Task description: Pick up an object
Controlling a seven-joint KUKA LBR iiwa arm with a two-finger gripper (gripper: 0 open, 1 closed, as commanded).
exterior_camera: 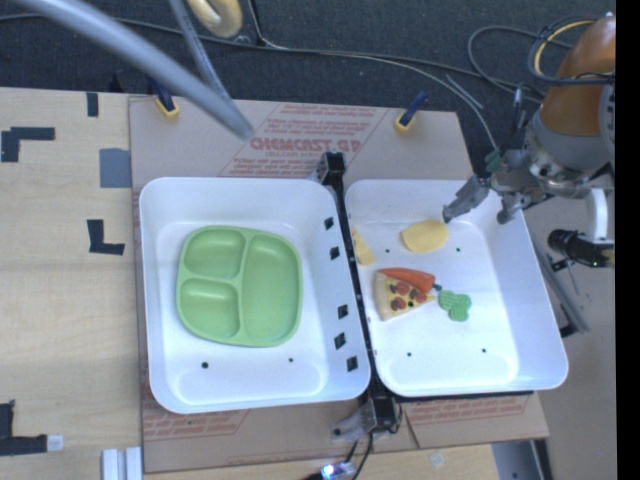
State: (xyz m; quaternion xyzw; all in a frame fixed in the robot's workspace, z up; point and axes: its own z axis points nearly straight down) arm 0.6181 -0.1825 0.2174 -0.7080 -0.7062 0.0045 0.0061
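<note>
Looking down on a left bin (150, 268) and a right bin (541, 320), sitting side by side on cardboard (300, 133) and meeting along a seam with black clips (340, 313).

Finding the arm (578, 98) reaching in from the right, with the gripper (487, 208) hanging over the far part of the right bin, near its back wall. Showing two fingers (461, 206) spread apart, one slanting down to the left and the other to the right. Gripping nothing: only white bin floor showing between them.

Finding the objects lying loose in the right bin, none lifted. Noting a yellow piece (425, 235) lying just beside the left fingertip, close but apparently not touching. Noting a smaller yellow bit (361, 248) sitting against the seam wall. Spotting a pizza slice (398, 295) lying flat near the middle of the bin, with a carrot (410, 277) resting along its far edge and touching it. Spotting a green toy (456, 306) lying just right of the slice, at the carrot's tip.

Seeing a green plate (240, 285) with three compartments lying flat in the middle of the left bin, well apart from the gripper.

Noting two yellow clamps (165, 106) gripping the cardboard's far edge.
</note>
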